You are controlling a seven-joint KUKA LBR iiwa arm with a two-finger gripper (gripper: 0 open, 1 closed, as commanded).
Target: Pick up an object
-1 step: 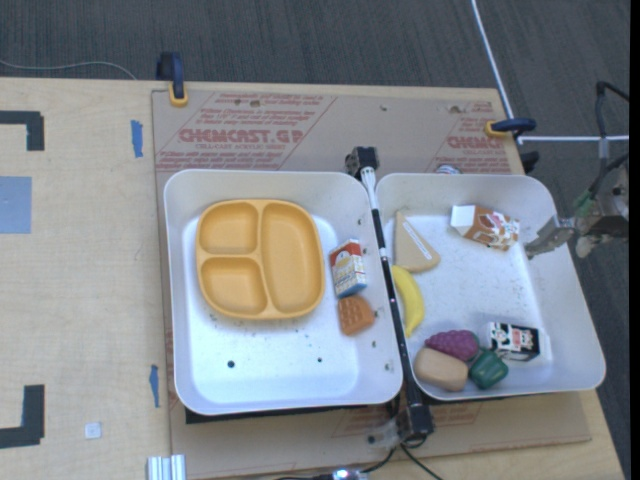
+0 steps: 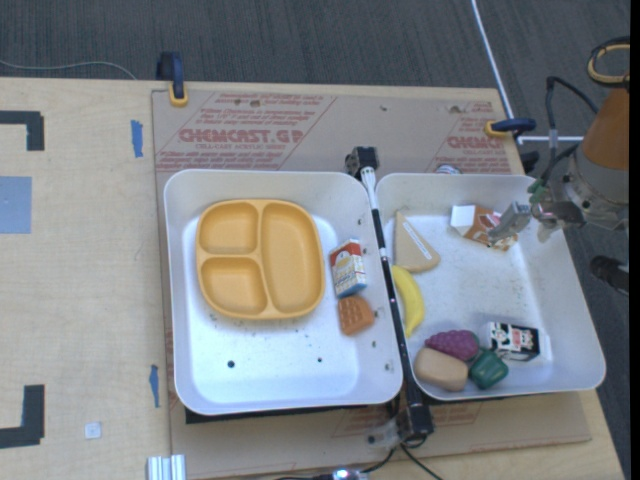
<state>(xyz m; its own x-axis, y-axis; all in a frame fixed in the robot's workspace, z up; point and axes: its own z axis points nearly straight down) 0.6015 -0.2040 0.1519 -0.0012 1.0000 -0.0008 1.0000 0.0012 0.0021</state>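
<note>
- Cardboard sheet (image 2: 300,128) on a wooden bench carries two white bins.
- Left bin (image 2: 190,368), mid-frame: yellow divided plate (image 2: 262,258), small carton (image 2: 348,269).
- Right bin (image 2: 570,308): banana (image 2: 408,300), purple grapes (image 2: 453,344), sandwich wedge (image 2: 414,245).
- Gripper (image 2: 520,220) hovers at right bin's upper right, beside a red-white packet (image 2: 487,228); finger state unclear.

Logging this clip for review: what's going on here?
A robot arm reaches in from the right, its gripper low over the right bin's far corner, beside a small orange-and-white item. Nothing is visibly held. The banana, grapes and sandwich wedge lie untouched; the left bin holds a yellow divided plate.
</note>
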